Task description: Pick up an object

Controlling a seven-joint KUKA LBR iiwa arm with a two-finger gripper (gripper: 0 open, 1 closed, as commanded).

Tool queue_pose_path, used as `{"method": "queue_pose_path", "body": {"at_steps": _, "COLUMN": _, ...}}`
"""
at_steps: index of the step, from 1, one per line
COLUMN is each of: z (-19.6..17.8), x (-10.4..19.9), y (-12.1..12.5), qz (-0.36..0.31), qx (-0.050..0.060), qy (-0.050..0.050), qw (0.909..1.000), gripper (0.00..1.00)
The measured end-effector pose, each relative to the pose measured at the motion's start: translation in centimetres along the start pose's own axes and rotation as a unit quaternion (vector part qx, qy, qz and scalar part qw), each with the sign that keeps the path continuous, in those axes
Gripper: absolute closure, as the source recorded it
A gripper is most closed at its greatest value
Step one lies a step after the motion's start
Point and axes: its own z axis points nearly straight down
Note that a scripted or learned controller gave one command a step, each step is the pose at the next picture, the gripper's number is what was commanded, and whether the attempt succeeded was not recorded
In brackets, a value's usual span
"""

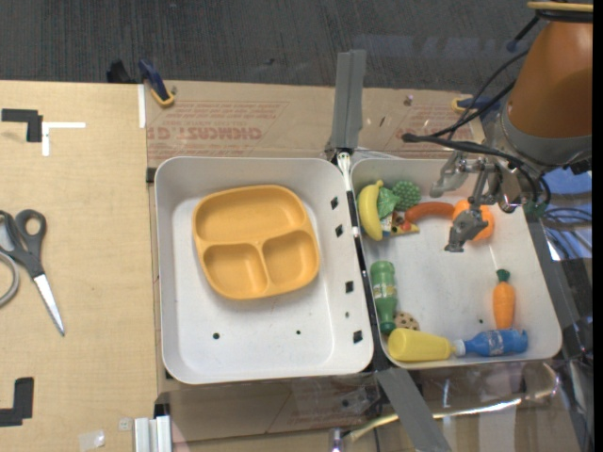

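My gripper (469, 217) hangs over the upper right part of the right bin (443, 281), below the orange-banded wrist. A small round orange toy fruit (476, 224) sits between its fingers (456, 238), and they look shut on it. Just to its left lie a curved red-orange sausage (429, 211), a green leafy toy (405, 194) and a yellow banana (369, 211). A carrot (504, 299) lies below the gripper, near the bin's right wall.
A green bottle (382, 288), a cookie (405, 321), a yellow bottle (419, 346) and a blue bottle (495, 344) line the right bin's left and front sides. The left bin (188, 337) holds a yellow divided plate (256, 241). Scissors (33, 262) lie at far left.
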Motion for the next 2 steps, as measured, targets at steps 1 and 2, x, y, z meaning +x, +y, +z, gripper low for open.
{"method": "queue_pose_path", "body": {"at_steps": 1, "z": 10.2, "x": -5.8, "y": -1.1, "qz": 0.108, "qx": 0.000, "qy": 0.000, "qw": 0.9942, "gripper": 0.00}}
{"method": "queue_pose_path", "body": {"at_steps": 2, "z": 14.3, "x": -2.4, "y": -0.6, "qz": 0.117, "qx": 0.001, "qy": -0.006, "qw": 0.9931, "gripper": 0.00}}
